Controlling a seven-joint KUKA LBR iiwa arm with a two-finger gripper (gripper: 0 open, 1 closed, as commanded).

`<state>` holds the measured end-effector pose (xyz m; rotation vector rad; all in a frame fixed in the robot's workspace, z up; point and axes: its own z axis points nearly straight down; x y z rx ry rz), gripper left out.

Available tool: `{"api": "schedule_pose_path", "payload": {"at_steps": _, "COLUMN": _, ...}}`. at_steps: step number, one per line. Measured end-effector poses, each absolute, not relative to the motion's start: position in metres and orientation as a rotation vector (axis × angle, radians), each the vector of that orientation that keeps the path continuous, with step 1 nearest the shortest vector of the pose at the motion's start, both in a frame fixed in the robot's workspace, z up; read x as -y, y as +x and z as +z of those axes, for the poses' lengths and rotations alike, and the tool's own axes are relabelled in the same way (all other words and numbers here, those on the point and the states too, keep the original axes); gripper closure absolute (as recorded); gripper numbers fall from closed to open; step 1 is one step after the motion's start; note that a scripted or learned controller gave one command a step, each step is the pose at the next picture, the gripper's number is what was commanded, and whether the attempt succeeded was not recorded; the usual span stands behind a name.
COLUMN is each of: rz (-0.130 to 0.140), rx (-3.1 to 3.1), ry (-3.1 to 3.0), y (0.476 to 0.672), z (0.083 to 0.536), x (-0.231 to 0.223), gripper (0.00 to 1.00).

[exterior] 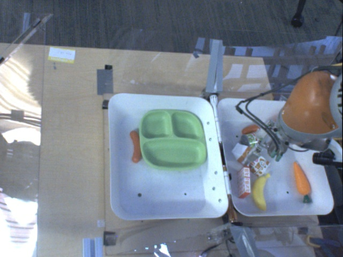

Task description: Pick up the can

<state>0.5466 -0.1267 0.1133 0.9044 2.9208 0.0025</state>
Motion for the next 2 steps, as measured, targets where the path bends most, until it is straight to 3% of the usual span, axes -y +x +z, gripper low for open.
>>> {"api": "schedule_pose_path", "payload": {"at_steps": 1, "rz": 0.007, "rx": -2.785, "ry": 1.437, "y": 0.508, "z": 0.104, "x": 0.087, "gripper": 0.00}}
{"api": "schedule_pose_path", "payload": {"at_steps": 2, "rz": 0.012, "rx": -2.780, "ry": 1.431, "y": 0.511, "z": 0.115, "x": 0.086, "gripper": 1.00}}
